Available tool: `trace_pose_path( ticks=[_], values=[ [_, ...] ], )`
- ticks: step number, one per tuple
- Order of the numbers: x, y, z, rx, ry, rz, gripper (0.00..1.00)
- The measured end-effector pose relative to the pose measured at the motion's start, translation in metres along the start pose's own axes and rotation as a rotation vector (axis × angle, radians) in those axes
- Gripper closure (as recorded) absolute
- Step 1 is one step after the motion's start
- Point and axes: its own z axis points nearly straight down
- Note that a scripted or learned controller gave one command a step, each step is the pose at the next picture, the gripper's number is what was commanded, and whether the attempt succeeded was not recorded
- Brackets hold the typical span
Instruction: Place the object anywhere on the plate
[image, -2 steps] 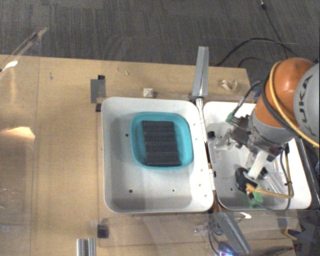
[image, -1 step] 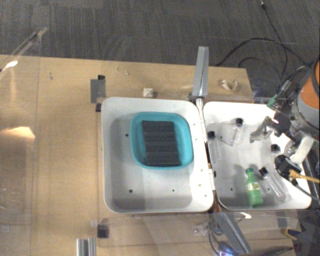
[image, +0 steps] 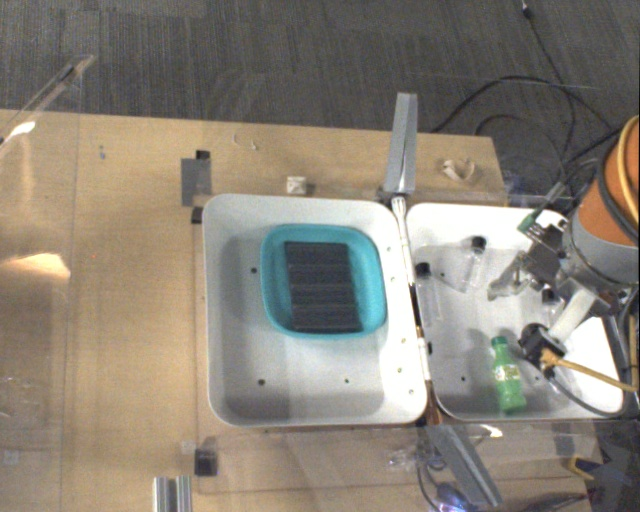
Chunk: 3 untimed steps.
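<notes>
Seen from above, the tool hangs over the right bin with nothing visibly between its fingers, and whether they are spread or pressed together cannot be told. A green bottle lies on that bin's floor near its front wall, just beside a dark fitting, while a clear bottle with a black cap lies farther back. The teal plate, with a dark ridged centre, sits in the left bin on the tabletop as the grey arm with its orange band reaches in from the right.
</notes>
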Motion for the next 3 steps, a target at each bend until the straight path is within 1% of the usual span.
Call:
trace_pose_path(
  ticks=[1,2,3],
  values=[
    [0.037,-0.03,-0.003,0.0,0.001,0.085,0.0],
    [0.029,0.046,-0.091,-0.002,0.001,0.18,0.0],
    [0.025,0.078,-0.009,0.001,-0.001,0.276,0.0]
  ],
)
